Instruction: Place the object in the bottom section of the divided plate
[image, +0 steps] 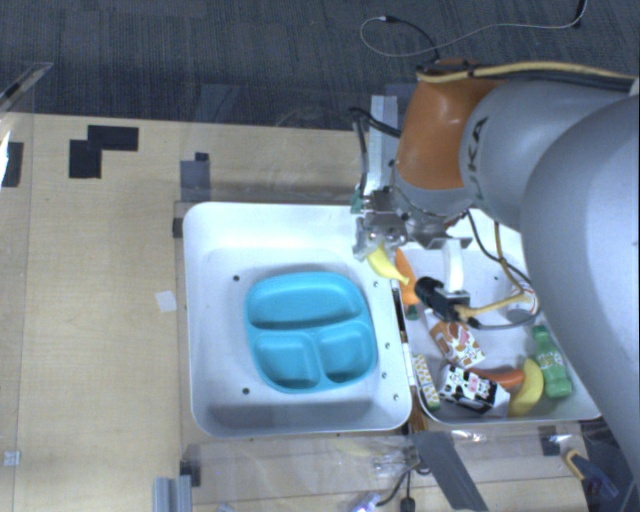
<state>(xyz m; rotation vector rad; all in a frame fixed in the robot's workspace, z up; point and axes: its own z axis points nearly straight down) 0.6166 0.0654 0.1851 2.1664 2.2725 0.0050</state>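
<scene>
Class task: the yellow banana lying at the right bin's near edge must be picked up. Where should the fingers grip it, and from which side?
Grip the yellow banana across its thicker middle, descending from above. It lies curved, crowded by a green bottle and a black-and-white packet, so sideways approaches look blocked.

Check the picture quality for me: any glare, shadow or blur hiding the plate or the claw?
Camera view: even light; the blue divided plate is sharp, soft shadow along the left bin's near wall. The claw is slightly soft and dim beneath the arm, a yellow object at its tip; the right bin's clutter is small, blurry.
</scene>
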